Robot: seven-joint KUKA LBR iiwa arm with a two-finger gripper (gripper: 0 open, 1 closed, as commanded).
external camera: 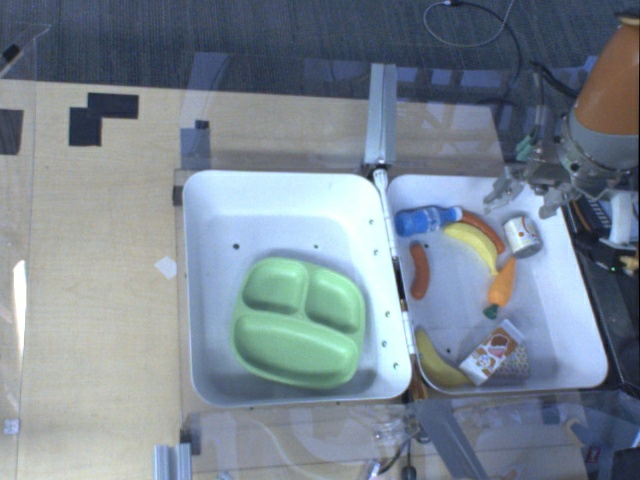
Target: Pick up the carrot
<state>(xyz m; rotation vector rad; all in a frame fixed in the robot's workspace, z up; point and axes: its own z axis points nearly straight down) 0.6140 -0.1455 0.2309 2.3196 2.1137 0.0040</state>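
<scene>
Ana: Looking for the carrot (502,284)? It lies in the right bin (585,363), near the middle, just below the small can (520,236).

Ben: Which way is it from the claw (528,190)?

Ana: The claw hangs over the top right part of that bin. The carrot is down from it and a bit to the left in the picture. They are near, but not touching.

Ben: How does the carrot lie?

Ana: It is long and thin. It runs almost up and down the picture, tipped a little, with the green end at the bottom. So the claw may have to turn to pinch it across the thin way.

Ben: Is the claw wide?

Ana: Its two fingers look spread apart, and nothing is between them.

Ben: How many things are there?

Ana: One carrot, one can, one blue bottle (428,219), one sausage (419,270), one small box (497,353) and two bananas: one (476,245) by the bottle and one (436,361) at the bottom. The left bin (215,218) has one green tray (298,320). There is one arm, so that one must do it.
</scene>
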